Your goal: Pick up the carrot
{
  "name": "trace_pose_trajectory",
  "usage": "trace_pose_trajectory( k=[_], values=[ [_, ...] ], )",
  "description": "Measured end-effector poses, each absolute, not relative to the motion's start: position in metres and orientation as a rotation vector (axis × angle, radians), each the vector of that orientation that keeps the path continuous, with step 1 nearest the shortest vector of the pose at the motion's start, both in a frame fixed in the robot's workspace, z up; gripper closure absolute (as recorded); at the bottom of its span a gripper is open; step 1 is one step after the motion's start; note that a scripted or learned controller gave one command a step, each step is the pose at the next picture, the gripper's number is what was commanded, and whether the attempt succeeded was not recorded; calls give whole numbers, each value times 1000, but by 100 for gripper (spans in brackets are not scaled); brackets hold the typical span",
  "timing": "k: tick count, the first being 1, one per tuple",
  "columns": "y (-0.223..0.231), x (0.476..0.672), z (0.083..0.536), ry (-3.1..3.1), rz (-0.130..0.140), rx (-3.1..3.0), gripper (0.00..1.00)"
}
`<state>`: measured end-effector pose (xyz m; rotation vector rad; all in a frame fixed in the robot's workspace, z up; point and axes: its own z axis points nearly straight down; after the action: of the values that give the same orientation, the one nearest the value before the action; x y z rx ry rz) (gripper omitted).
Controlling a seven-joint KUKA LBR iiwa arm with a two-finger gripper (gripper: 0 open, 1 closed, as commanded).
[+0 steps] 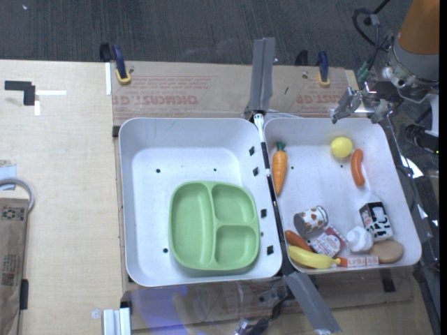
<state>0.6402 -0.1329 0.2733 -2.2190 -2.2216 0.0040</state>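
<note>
The carrot (279,171) is orange with a green top and lies along the left wall of the right bin (318,187), tip toward the near side. My gripper (361,110) hangs over the bin's far right corner, well to the right of and beyond the carrot. Its fingers (343,109) are spread open with nothing between them.
The right bin also holds a yellow ball (341,147), a sausage (358,167), a small can (311,220), a banana (311,259), a black-and-white carton (377,220), a white bottle (359,239) and a brown bun (389,251). A green divided plate (213,226) sits in the left bin (140,187).
</note>
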Motion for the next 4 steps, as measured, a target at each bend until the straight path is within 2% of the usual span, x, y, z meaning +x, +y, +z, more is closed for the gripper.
trace_pose_trajectory(
  k=[1, 2, 3, 4],
  values=[
    [-97, 614, 172, -2491, 2, -1912, 0],
    [-100, 609, 92, -2484, 1, -1922, 0],
    [-168, 626, 242, -2564, 1, -1819, 0],
    [-105, 594, 92, -2825, -1, -1375, 0]
  ],
)
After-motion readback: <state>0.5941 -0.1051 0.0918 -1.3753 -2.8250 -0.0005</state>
